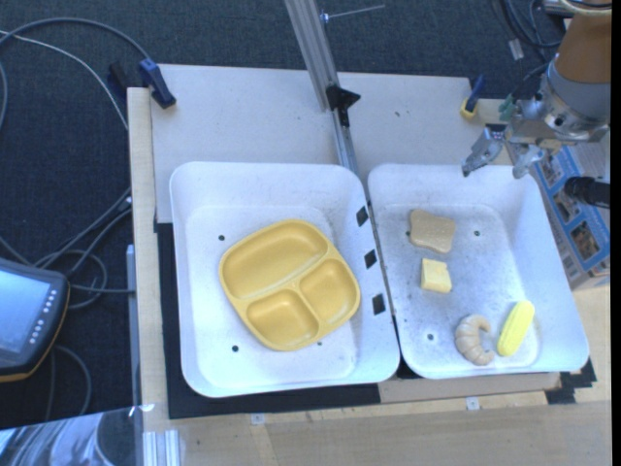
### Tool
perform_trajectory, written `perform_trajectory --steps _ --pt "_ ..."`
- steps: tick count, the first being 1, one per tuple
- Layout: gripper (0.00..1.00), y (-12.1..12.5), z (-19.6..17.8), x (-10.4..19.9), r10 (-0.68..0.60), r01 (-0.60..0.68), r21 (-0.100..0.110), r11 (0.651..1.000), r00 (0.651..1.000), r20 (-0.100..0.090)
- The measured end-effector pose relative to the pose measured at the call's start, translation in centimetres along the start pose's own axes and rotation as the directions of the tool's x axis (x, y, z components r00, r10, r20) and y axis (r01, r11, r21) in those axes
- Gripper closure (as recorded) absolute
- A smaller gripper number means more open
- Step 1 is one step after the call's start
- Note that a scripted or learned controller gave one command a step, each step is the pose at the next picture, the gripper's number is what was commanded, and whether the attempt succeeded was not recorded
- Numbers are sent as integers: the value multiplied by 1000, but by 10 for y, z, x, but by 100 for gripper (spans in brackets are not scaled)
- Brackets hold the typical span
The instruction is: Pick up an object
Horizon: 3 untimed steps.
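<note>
The right bin [543,223] holds a tan bread slice [432,230], a yellow cheese cube [436,276], a pale shrimp [473,340] and a yellow corn cob [515,327]. My gripper [499,159] hangs over the bin's far right rim, well beyond the bread slice. Its two grey fingers are spread apart, open, with nothing between them.
The left bin [194,212] holds a yellow three-compartment plate [288,283]. A slanted metal post [315,27] rises behind the seam between the bins. Clamps sit on the back board at the left [155,81] and right [473,98]. Cables lie on the floor to the left.
</note>
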<state>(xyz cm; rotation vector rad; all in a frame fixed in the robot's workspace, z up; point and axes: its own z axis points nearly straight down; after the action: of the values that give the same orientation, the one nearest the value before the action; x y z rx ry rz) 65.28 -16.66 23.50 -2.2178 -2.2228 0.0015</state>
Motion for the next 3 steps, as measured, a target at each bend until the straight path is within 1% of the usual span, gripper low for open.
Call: perform_trajectory --steps 1,2,3 --pt "0 0 0 0 0 0 0 1000 1000 1" --pt "0 7 58 -4 1 -1 5 1000 1000 -1" --pt "0 8 101 -4 1 -1 4 1000 1000 0"
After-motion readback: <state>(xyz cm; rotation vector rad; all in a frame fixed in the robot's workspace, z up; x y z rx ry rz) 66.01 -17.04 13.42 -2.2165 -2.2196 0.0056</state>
